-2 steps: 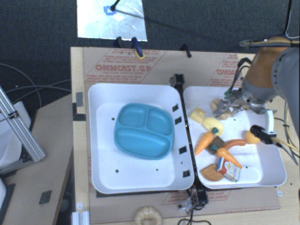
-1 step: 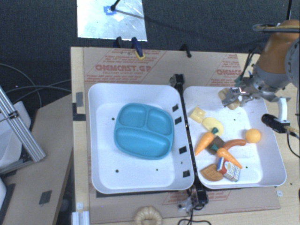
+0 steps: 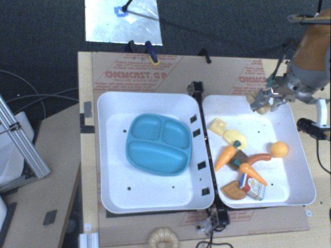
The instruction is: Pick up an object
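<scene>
Dark carpet floor [image 3: 232, 19], shiny foil sheet [image 3: 123, 14] on it, cardboard-topped desk [image 3: 155, 74], aluminium frame [image 3: 20, 143] left.

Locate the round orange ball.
The round orange ball lies in the right white bin, near its right wall, just right of the red sausage.

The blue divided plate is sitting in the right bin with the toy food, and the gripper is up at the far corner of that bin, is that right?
Not quite. The camera view shows the blue divided plate alone in the left bin; the toy food lies in the right bin. The gripper is indeed at that bin's far corner.
</scene>
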Controlling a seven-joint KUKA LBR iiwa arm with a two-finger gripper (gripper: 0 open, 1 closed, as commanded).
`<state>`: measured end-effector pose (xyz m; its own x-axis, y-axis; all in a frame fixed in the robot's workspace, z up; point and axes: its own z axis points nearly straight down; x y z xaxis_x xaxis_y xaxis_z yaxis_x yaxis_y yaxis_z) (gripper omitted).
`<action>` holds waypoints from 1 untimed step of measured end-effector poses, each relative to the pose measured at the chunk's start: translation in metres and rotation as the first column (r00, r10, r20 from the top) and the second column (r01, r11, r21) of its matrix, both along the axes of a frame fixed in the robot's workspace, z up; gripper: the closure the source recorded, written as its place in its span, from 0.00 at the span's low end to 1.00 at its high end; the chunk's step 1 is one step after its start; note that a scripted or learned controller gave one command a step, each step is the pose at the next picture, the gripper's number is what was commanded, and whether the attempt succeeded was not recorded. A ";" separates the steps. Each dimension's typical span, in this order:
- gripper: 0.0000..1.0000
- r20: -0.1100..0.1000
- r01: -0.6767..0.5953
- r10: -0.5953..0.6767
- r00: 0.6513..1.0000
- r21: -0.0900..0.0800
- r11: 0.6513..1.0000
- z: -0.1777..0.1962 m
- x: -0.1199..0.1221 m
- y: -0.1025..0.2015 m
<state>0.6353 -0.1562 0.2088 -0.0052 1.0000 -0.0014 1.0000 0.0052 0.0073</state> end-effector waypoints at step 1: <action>1.00 -0.003 0.000 0.000 1.000 0.001 1.000 0.017 0.001 0.000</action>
<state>0.6364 -0.1562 0.2259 -0.0057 1.0000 -0.0006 1.0000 0.0057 0.0039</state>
